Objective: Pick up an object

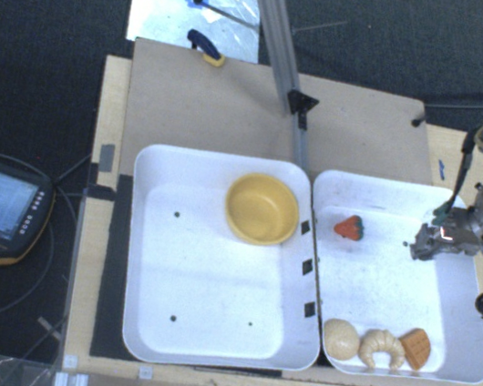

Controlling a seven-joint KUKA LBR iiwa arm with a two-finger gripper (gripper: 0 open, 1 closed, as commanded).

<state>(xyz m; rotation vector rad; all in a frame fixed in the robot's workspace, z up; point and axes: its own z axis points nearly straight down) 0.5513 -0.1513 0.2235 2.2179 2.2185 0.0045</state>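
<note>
So there are 2 white bins side by side; the left bin (147, 309) has a yellow bowl (262, 208) near its far edge; the right bin (373, 285) has a strawberry (349, 227) toward the far left part, and along its near edge sit 3 things in a row: a pale bun (341, 339), a croissant (382, 348) and an orange waffle (415, 347). The gripper (429, 244) hangs over the right side of the right bin, well apart from the strawberry; honestly can't tell its state, nothing visibly in it.
</note>
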